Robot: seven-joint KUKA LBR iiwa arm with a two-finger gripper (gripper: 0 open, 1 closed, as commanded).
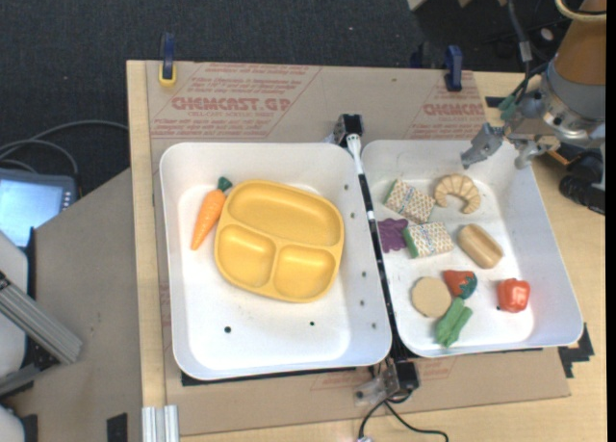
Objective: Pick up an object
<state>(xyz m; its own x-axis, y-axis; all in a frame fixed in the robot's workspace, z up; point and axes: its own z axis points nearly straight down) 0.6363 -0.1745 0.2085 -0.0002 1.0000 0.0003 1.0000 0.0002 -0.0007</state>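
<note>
While the gripper (501,146) hangs over the far right corner of the right bin (553,267), its two grey fingers are spread wide with nothing between them. The left fingertip (478,151) sits just above and to the right of the croissant (458,192), apart from it.

Landmark: croissant, in the far half of the right bin.
- Patterned sandwich piece (412,200): just left of croissant.
- Second patterned piece (427,238): below-left of croissant, with a purple item (392,233) at its left side.
- Bread roll (479,245): directly below croissant, nearer the camera.
- Round tan biscuit (430,297): well below croissant; a red-and-green piece (461,282) touches its right edge.
- Green vegetable (452,323): at the near edge, below the biscuit.
- Red pepper (514,295): below-right of croissant, alone.

Left bin (183,238): yellow divided plate (279,239) in the centre, well left of croissant; carrot (207,216) lies just beside the plate's left rim, green top pointing away.
</note>
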